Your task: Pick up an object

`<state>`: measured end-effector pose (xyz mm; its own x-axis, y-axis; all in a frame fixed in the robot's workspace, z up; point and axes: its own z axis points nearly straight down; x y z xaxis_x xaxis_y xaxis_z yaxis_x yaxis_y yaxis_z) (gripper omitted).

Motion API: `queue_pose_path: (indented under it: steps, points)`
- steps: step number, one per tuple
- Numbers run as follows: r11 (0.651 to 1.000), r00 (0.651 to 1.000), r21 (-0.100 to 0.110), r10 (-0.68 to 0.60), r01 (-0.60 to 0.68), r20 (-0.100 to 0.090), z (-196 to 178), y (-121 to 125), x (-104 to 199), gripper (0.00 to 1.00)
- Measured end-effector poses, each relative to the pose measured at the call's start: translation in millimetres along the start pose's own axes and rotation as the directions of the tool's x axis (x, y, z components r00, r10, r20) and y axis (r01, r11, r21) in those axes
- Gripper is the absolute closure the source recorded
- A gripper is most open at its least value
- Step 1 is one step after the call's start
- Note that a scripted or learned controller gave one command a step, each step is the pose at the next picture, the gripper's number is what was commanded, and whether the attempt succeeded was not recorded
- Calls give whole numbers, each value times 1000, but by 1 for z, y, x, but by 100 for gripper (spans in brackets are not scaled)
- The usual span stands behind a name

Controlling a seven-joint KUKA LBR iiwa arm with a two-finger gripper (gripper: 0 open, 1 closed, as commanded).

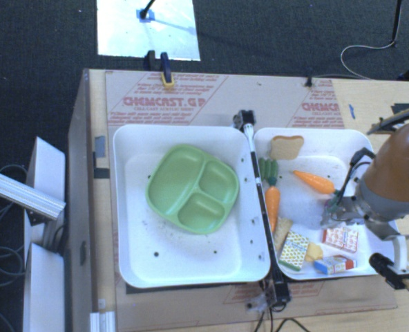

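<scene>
Start at the near edge of your right bin: a small red-and-white carton lies along the front rim, with a little yellow block touching its left end. Just left of that you have a yellow-and-green patterned packet, tilted, and behind it a tan cracker-like slab leaning toward the divider between the bins. A red-and-white box sits just beyond the carton, close under the arm.

Now the gripper: you see it low over the right bin's middle, just past that red-and-white box and near the tip of the loose carrot. Its dark fingers are bunched in shadow, and you cannot tell whether they are spread or closed, nor whether anything sits between them. The grey arm with its orange band comes in from your right and covers that side of the bin.

Moving back, an orange carrot with green leaves lies lengthwise beside the divider, leaves pointing away from you. A second carrot, with no leaves visible, lies slanted in the middle of the bin, apart from the first. At the far rim rests a slice of toast.

Over in your left bin, a green divided plate lies flat in the centre, slightly rotated. Beyond both bins you see the brown board with red printing.
</scene>
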<state>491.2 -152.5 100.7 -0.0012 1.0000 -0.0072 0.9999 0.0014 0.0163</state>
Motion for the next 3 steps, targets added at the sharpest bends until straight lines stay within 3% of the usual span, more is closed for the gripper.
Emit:
queue_pose_path:
  steps: [1,2,3]
  points:
    - [1000,1000,1,0,0,0,0,0,0,0]
    - [1000,1000,15,-3,3,-8,17,43,43,0]
    - [1000,1000,13,-2,2,-7,6,44,42,100]
